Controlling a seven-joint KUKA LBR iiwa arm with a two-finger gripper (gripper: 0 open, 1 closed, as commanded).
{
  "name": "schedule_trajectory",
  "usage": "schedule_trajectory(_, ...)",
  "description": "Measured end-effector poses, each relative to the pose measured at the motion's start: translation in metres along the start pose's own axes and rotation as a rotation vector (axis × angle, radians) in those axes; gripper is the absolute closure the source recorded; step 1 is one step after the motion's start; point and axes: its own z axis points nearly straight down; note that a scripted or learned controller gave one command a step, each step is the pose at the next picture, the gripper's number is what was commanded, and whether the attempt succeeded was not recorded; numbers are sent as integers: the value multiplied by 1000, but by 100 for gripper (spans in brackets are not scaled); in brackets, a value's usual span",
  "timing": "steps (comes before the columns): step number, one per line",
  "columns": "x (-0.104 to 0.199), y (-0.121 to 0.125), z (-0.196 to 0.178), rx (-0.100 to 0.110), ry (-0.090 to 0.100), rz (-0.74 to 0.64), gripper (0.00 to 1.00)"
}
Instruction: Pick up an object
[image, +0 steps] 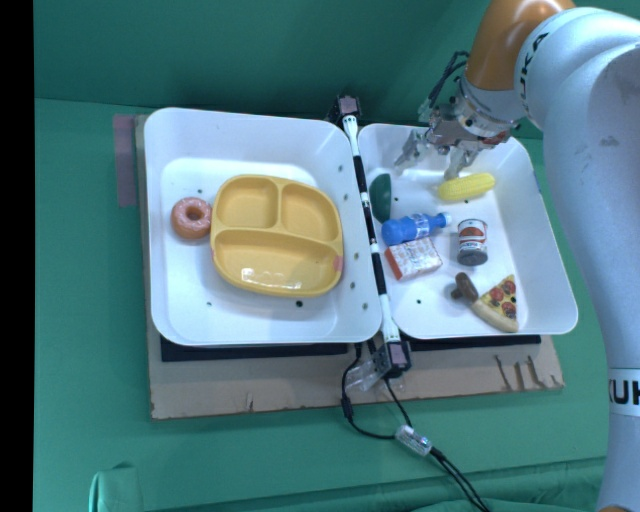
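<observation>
Setting: green cloth covers the bench (90, 400); a brown cardboard sheet (250, 385) lies under two white bins.
Fingers: the gripper (437, 152) hangs over the far part of the right bin (545, 230), its fingers spread apart with nothing between them.
Nearest object: a yellow corn cob (466, 186) lies just beside and below the fingertips, apart from them.
Arm: grey links with an orange band (505, 35) reach in from the right.
Right bin, middle: a blue bottle (413, 228) lies on its side, touching an orange-and-white packet (413, 258); a small can (472, 241) stands upright near them.
Right bin, near edge: a pizza slice (498, 302) lies beside a small brown piece (462, 289).
Right bin, left wall: a dark green item (380, 195) leans by the divider.
Left bin (170, 300): a yellow divided plate (277, 235) sits in the middle, with a doughnut (190, 218) touching its left rim.
Front: black cables (400, 425) trail from between the bins.
</observation>
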Motion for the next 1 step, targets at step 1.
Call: schedule_trajectory(1,0,0,0,0,1,-2,0)
